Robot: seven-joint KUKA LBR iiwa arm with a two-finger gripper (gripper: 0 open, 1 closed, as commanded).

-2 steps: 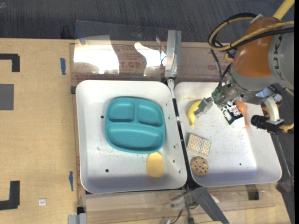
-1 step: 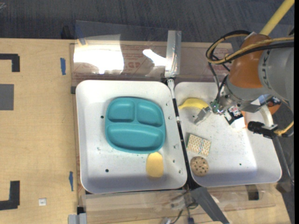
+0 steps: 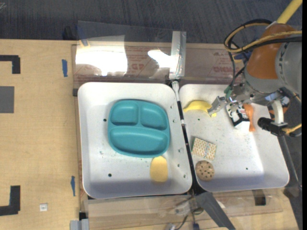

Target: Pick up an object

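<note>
Right bin [image 3: 268,171]: banana [image 3: 195,106] beside fingers [image 3: 217,106]

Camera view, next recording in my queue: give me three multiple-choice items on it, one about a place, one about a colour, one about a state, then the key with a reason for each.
1. Where does the teal divided plate lie?
A. In the left bin
B. In the right bin
C. On the bench outside both bins

2. What colour is the band above the arm's wrist?
A. Blue
B. Orange
C. Green

3. How do the cookie and the patterned square cracker in the right bin stand to each other?
A. The cracker is stacked on the cookie
B. They lie side by side, the cookie nearer the bin's front edge
C. They lie in different bins

Key: 1 A, the plate fills the middle of the left bin, with a yellow oval piece by its front. 2 B, the band above the gripper is orange. 3 B, both rest on the right bin's floor, the cookie just below the cracker.
</note>
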